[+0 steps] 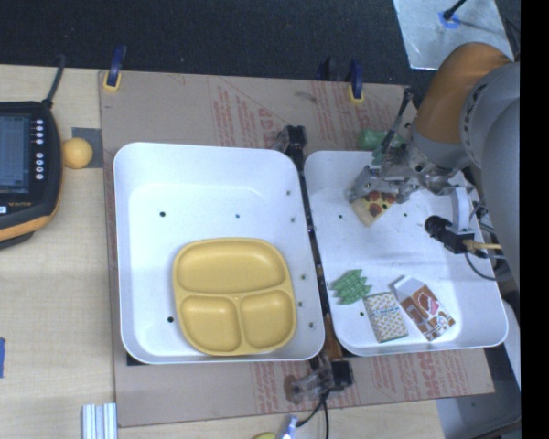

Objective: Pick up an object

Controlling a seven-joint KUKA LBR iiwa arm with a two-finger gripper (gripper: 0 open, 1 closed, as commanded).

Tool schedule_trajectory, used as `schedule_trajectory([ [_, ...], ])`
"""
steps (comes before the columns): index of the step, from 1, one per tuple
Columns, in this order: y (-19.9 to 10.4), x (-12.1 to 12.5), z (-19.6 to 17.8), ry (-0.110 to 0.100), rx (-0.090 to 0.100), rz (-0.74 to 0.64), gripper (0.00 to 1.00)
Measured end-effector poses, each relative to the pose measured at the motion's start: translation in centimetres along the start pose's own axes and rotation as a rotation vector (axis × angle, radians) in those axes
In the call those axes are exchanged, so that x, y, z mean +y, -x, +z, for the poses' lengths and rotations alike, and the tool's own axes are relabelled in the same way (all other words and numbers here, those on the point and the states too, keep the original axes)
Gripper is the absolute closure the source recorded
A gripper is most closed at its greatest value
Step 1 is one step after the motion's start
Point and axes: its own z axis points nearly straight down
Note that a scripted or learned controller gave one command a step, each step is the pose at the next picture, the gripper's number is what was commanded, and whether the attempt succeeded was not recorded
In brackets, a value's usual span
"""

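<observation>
We see the metal gripper over a yellowish wedge in the smooth right bin; its state: we cannot tell.

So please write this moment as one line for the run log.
arm: over right bin | claw: down at yellow-red item | grasp: cannot tell | left bin: yellow divided tray

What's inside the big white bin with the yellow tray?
In the left bin lies just a yellow tray with three compartments, with nothing in them. Bare white floor surrounds it. Whatever lies under the tray is covered, so that can't be seen.
</observation>
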Motion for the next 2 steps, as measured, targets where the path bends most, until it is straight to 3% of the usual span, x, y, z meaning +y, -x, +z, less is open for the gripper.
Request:
schedule_trajectory([
  [1, -5.7, -10.9, -10.0, -0.001, 0.000, -0.003, 0.00],
  [2, -0.7, -1.4, -15.6, 0.002, -0.001, -0.001, 0.00],
])
